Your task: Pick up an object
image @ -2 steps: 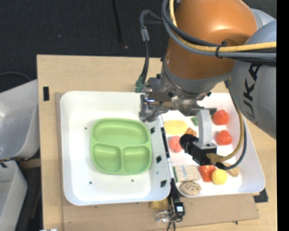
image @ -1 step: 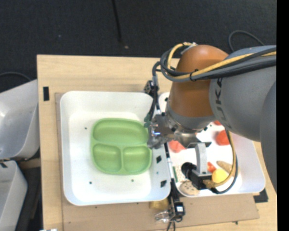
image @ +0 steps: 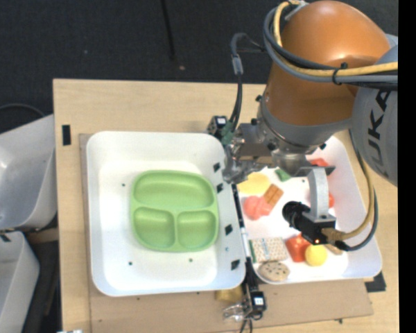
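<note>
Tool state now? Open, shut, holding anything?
Tool: cannot be told. It is low over the right bin, beneath the orange wrist.

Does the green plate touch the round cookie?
Apart. The camera view shows the green plate in the left bin and the cookie in the right bin.

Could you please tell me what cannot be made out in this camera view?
1. The gripper: buried under the wrist of the arm in the camera view; whether it holds anything is unreadable.
2. The right bin: its far part lies hidden beneath the arm.
3. A red item at the arm's edge: mostly covered, so its kind is unclear.
</note>
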Controlling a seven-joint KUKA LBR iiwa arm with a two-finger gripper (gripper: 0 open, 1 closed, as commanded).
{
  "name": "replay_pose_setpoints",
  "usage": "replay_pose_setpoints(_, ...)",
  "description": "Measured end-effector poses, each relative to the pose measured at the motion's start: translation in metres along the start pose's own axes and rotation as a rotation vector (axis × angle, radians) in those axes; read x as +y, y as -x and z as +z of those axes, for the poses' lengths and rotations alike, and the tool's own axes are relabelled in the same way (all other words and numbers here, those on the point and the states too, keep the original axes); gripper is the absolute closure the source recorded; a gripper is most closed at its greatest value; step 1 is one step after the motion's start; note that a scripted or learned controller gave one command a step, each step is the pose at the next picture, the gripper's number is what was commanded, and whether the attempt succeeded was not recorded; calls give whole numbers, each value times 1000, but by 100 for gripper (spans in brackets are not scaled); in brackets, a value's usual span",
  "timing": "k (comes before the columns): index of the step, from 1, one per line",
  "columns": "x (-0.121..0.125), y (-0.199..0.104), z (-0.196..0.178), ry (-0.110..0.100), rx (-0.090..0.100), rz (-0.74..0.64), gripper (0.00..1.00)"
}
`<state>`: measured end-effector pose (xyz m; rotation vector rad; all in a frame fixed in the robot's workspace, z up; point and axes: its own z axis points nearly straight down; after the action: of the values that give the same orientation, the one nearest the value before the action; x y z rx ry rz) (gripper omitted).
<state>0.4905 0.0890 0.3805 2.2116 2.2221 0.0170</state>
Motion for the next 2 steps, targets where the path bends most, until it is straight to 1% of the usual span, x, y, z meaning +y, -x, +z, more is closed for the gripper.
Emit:
replay_pose_setpoints(1, -1, 25, 64, -14, -5, 6, 100)
replay_pose_setpoints(2, 1, 74, -134, 9, -3, 4, 100)
